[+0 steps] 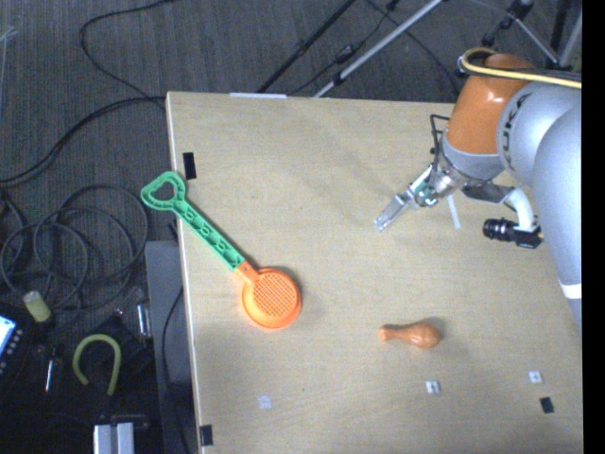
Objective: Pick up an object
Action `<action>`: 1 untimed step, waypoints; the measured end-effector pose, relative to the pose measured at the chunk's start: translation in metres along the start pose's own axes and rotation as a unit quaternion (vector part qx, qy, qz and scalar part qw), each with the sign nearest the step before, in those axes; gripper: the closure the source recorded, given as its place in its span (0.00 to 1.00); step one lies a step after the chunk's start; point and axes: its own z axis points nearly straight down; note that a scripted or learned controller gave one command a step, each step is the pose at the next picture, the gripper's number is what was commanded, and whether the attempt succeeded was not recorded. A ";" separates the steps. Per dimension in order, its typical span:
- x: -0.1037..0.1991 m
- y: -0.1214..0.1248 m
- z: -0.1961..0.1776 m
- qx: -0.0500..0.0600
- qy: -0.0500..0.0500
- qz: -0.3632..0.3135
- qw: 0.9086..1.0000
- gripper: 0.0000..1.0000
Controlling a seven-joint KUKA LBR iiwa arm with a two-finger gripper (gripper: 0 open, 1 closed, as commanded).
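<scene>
In the camera view the grey arm [548, 159] is reaching in from the right, its jaws [389, 217] hanging over the tan surface [331, 140]; whether they are wide or narrow I cannot tell; nothing is sitting between them; an orange drumstick-shaped toy [412, 334] is lying below them, well apart; a green-handled orange strainer [227, 255] is lying farther left.

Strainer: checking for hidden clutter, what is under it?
The strainer lies flat on the bare board. Through its orange mesh nothing can be made out; the handle covers just board.
</scene>
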 end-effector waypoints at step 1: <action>0.000 0.001 -0.010 -0.002 0.000 0.000 1.000 1.00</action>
